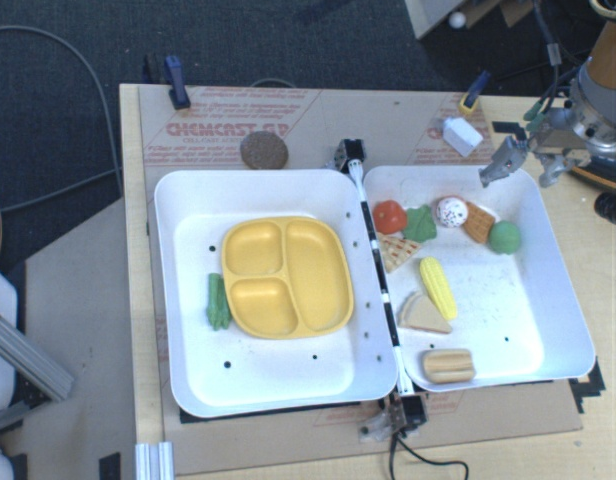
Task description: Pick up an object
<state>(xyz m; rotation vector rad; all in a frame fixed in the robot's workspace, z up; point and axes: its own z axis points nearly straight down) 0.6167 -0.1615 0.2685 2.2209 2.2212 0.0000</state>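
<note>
Two shallow white bins sit side by side on a bench. One, the left bin [178,268], holds a single yellow divided plate [286,275] with three compartments, and one green pea pod [218,301] lying just beside the plate's left edge. Eight toy foods lie in the right bin [558,298]: one red tomato [390,215], one green leafy piece [421,224], one white speckled ball [451,211], one orange-brown biscuit-like piece [479,223], one green ball [505,237], one waffle-patterned wedge [397,251], one yellow corn cob [437,286], one pale sandwich wedge [424,314] and, near the front edge, one tan bun [448,365]; that makes nine. One gripper [528,166] hangs over the right bin's far right corner, its two grey fingers spread apart with nothing between them, well apart from the foods. One round brown disc [264,150] rests on the bench behind the left bin.
</note>
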